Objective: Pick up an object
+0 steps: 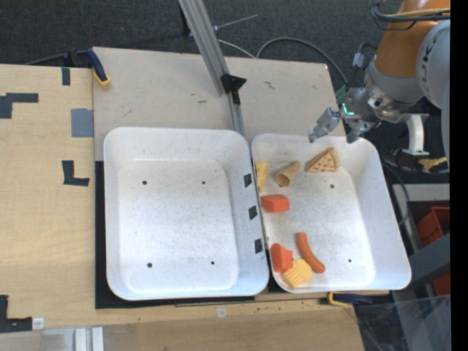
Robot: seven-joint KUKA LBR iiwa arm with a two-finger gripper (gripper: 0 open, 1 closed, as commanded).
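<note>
1. Two fingers spread apart, holding nothing: my claw (338,125) hangs over the far rim of the right bin (380,196), the grey arm (409,42) with its orange band reaching in from the right side of the picture.
2. I judge this the approach step; nothing is lifted yet. The next move calls for coming down and slightly inward over one piece, fingers straddling it, then closing.
3. Nearest is a tan wedge, like a slice of pizza (322,161), lying flat just below the claw near the far wall. It looks thin and low, so a hard grip.
4. Beside it lies a small cone (287,172), then a yellow piece (261,175) by the divider.
5. Further out: an orange block (275,203), a sausage (309,251), a red piece (281,257) touching a yellow corn-like one (297,274).
6. The left bin (175,210) sits alongside on the bench (44,196).
</note>
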